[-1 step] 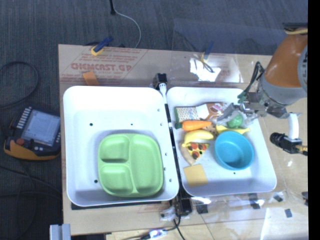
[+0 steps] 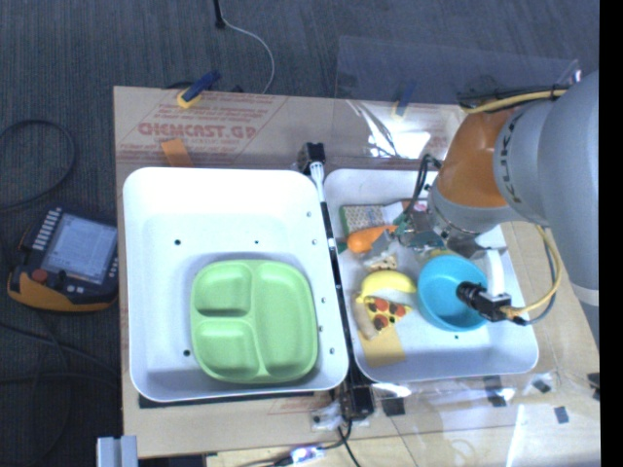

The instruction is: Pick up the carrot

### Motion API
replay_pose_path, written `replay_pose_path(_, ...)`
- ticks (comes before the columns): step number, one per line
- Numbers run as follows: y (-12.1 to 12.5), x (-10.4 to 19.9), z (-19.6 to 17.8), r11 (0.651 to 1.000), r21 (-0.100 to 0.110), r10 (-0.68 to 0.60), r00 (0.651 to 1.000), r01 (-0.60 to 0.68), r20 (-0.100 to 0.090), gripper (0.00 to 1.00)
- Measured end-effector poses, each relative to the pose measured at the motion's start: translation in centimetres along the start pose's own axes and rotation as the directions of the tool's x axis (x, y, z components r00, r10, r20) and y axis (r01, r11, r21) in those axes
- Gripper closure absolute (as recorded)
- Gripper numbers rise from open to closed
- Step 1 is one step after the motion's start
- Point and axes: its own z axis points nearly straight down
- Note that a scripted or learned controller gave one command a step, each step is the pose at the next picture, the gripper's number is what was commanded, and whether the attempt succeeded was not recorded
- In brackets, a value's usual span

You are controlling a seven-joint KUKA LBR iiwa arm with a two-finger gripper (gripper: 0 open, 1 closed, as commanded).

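**Ana:** Dark grey carpet lies all round the bench, and a sheet of brown cardboard sits under the two white bins. A teach pendant lies on the floor to the left. What's in the left bin?

**Ben:** Just a green divided plate, lying flat toward the near side. Everything else is in the right bin: the carrot at the far left part, close to the wall between the bins, with a yellow toy just nearer the camera, a pizza slice touching that, and a blue bowl to the right.

**Ana:** And the arm?

**Ben:** It reaches in from the right, orange band over the right bin. The gripper is down in the far part of that bin, just beside the carrot's right end.

**Ana:** Clamped on it?

**Ben:** I cannot tell; the wrist hides the fingertips, so open or closed is a guess I won't make.

**Ana:** So how far along?

**Ben:** The carrot lies on the bin floor, not lifted. I'd judge the approach is made; the grasp itself and the lift are left.
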Motion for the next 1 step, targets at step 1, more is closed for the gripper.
replay_pose_path(1,4.34,0.85,0.55,0.963,0.002,0.271,0.963,-0.271,0.002,0.0)
